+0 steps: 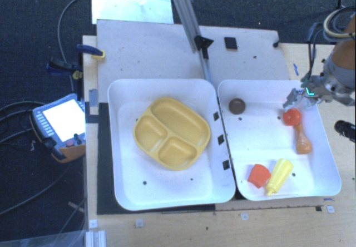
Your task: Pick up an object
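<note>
My gripper (pixel 296 99) hangs over the far right part of the right bin (pixel 253 91), just above and beside a red round object (pixel 291 117). An orange pear-shaped piece (pixel 303 142) lies right below the red one, touching it. A brown ball (pixel 237 106) rests near the bin's far left corner. At the near side lie a red cup-like piece (pixel 258 176) and a yellow bottle shape (pixel 279 175), side by side. Nothing shows held in the gripper.
A yellow divided plate (pixel 172 133) lies in the middle of the left bin (pixel 123 129). A slanted metal pole (pixel 186 6) crosses the bench behind the bins. A handheld screen unit (pixel 60 126) and cables lie off to the left.
</note>
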Available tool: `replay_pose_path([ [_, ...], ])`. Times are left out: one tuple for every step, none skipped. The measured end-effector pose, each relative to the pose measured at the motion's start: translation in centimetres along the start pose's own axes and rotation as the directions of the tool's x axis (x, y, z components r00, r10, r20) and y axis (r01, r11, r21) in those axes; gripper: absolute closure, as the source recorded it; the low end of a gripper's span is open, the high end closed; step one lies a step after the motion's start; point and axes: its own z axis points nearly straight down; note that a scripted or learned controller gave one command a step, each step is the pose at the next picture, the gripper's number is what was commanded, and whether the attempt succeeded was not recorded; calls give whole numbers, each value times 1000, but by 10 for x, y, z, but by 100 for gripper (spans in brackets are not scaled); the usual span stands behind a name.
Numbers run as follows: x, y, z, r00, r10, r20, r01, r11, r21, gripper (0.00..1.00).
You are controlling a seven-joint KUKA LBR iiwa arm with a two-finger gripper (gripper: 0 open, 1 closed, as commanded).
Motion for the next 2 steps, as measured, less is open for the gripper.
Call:
replay_pose_path([
  [0, 1, -2, 1000, -1, 1, 1, 1000, -4, 0],
  [-9, 7, 48, 1000, 2, 1, -2, 1000, -3, 0],
])
